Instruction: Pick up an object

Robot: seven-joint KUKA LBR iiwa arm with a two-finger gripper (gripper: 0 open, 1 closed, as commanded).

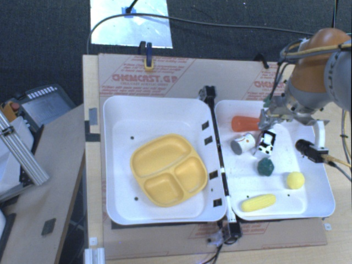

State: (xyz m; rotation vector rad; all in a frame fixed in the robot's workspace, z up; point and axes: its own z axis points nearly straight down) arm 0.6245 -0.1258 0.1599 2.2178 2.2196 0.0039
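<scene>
A slanted overhead view shows a table [66, 147] carrying two shallow white bins side by side. The left bin [118, 120] holds a yellow tray [168, 169] with three compartments, lying flat near the middle with bare floor all round it. The right bin [324, 199] holds the loose objects, scattered apart as if for separate picking: an orange carrot [245, 124] at the back, a small grey cup [242, 144] on its side, a black-and-white cow [267, 142] standing just right of the cup, a dark green ball [265, 167] in front of it, a yellow ball [295, 180] further right, and a yellow corn cob [258, 203] near the front wall. The arm [316, 70] reaches in from the right, and its pincer [268, 126] hangs directly over the cow, touching or nearly touching its top; whether it is spread or pinching cannot be told. The cow appears to be the target. The cup crowds its left side, while the right side is open. The corn and yellow ball lie close to the bin walls, leaving less approach room.
</scene>
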